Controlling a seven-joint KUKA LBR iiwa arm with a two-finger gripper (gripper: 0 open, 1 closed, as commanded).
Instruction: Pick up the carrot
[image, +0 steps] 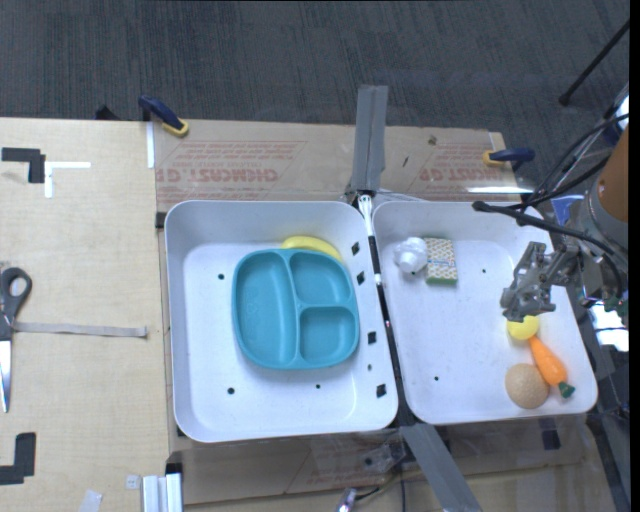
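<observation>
We have the gripper (524, 303) low over the right bin (460, 390), near its right wall, and it sits just above a small yellow piece (520, 328) rather than over the carrot (548, 362). From this slant we cannot tell how the gripper is set, and we see nothing held in it. The carrot lies in the near right corner of that bin, orange body slanting from upper left to lower right, green tip (567, 390) toward the wall. Its far end touches or nearly touches the yellow piece, and a tan ball (527, 386) lies just beside its near left flank. So we judge the step in hand to be lining up for the grasp, and the gripper needs to shift nearer and a little right. We would close across the carrot's narrow width, mid-body, turned to suit its slant, so that 1 side does not catch the ball and the other does not strike the wall. In the left bin (200, 400) the blue plate (295, 310) lies well apart, as do the sponge (440, 260) and white thing (410, 256).
</observation>
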